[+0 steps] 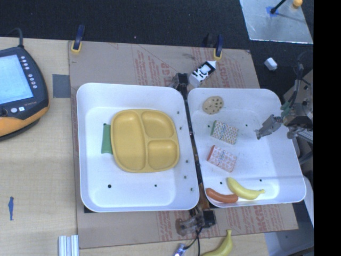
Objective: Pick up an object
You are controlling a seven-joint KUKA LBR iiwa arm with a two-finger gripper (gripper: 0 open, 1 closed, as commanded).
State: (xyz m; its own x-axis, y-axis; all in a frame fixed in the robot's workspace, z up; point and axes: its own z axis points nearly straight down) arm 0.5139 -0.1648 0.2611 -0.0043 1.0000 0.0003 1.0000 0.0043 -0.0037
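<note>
The grey two-finger gripper point(265, 129) hovers at three o'clock over the right shallow white bin point(285, 164); its finger spread cannot be told. The patterned rectangular packet point(224, 132) lies apart, toward nine o'clock.

Right bin point(287, 159): cookie point(212, 104), two wrapped packets point(224, 132), sausage point(221, 196), banana point(244, 189).

I count two white bins point(85, 143). One yellow divided tray point(144, 140) and one green item point(106, 138) lie in the left. In the right: one cookie point(212, 104), two patterned packets point(224, 132), one sausage point(221, 196), one banana point(244, 189). A second banana point(222, 245) lies on the bench point(37, 169).
</note>
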